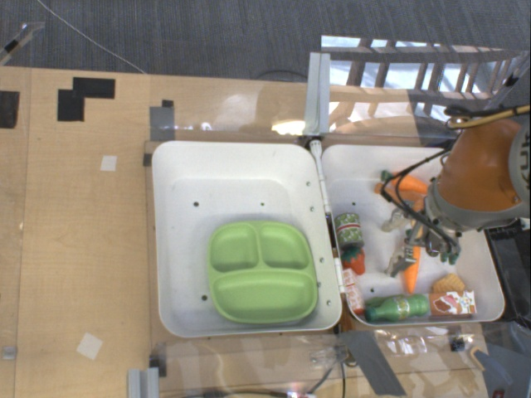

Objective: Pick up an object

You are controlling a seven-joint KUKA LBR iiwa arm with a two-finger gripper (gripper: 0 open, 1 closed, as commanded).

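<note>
My gripper (396,243) hangs low over the middle of the right bin (365,168), open, with nothing seen between its fingers. An orange carrot (411,278) lies just beside its near fingertip, touching or almost touching it. A second orange piece (408,186) lies behind the wrist. Along the bin's front wall lie a green bottle (398,308), a red and white packet (455,303) and a tan waffle piece (448,283). At the bin's left wall sit a small labelled can (348,229), a red fruit (355,263) and a sachet (350,292).
The left bin (191,181) holds a green divided plate (262,272) toward its front. A metal divider (325,214) separates the two bins. The arm's orange band (485,172) covers the right bin's far right side. A metal frame (415,65) stands behind the bins.
</note>
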